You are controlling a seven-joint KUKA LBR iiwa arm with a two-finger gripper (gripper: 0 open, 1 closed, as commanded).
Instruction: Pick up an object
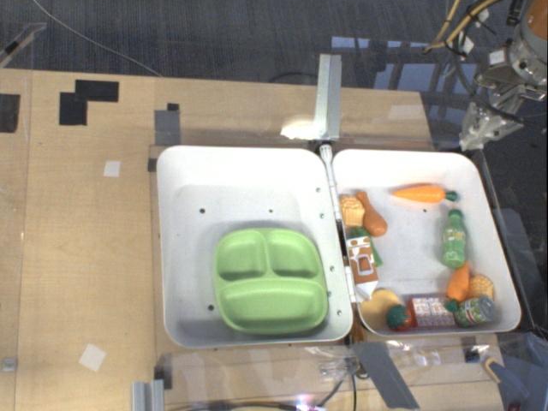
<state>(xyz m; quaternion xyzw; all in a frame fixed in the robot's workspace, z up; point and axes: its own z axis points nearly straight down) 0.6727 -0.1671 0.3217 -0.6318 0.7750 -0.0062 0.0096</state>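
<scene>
My gripper (485,132) hangs above the back right corner of the right bin (409,171), outside its rim and away from every object. In that bin lie an orange carrot (418,194) at the back, a green bottle (454,239) along the right side and a brown drumstick (372,216) beside a yellow corn piece (349,205) near the divider. An orange-and-white carton (362,260) lies below them. Along the front sit a yellow fruit (382,299), a red box (431,311), a small carrot (459,282) and a green can (473,312).
The left bin (197,187) holds a green divided plate (270,279) in its front half. A metal post (328,97) stands behind the seam between the bins. Cables (467,15) trail behind the arm at the top right.
</scene>
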